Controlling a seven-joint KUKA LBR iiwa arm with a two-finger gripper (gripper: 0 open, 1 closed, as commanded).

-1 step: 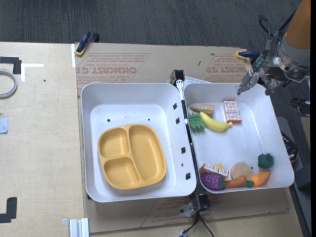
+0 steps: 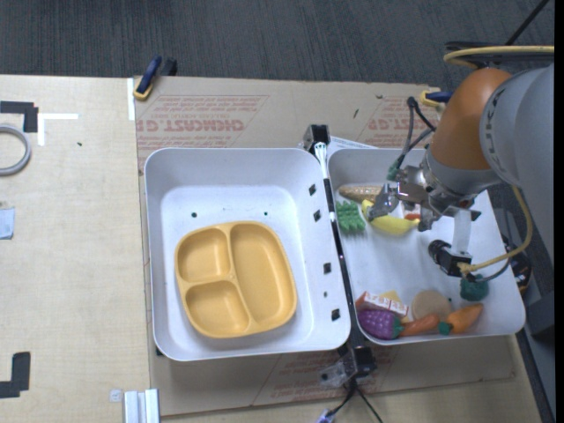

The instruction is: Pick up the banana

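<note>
My gripper (image 2: pixel 394 203) low in right bin (image 2: pixel 493 320), directly over banana (image 2: pixel 394 226); finger state: cannot tell. Banana lies beside green leafy toy (image 2: pixel 350 217) and bread roll (image 2: pixel 359 190). Risk: off-centre closure, curved peel slips, neighbours snag.

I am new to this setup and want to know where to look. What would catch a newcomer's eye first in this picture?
The yellow divided tray stands out most, lying in the left bin. Next is the grey arm with its orange band reaching in from the right, its end effector low over the banana in the right bin. Small toy foods, such as purple grapes and a carrot, cluster at that bin's near edge.
</note>
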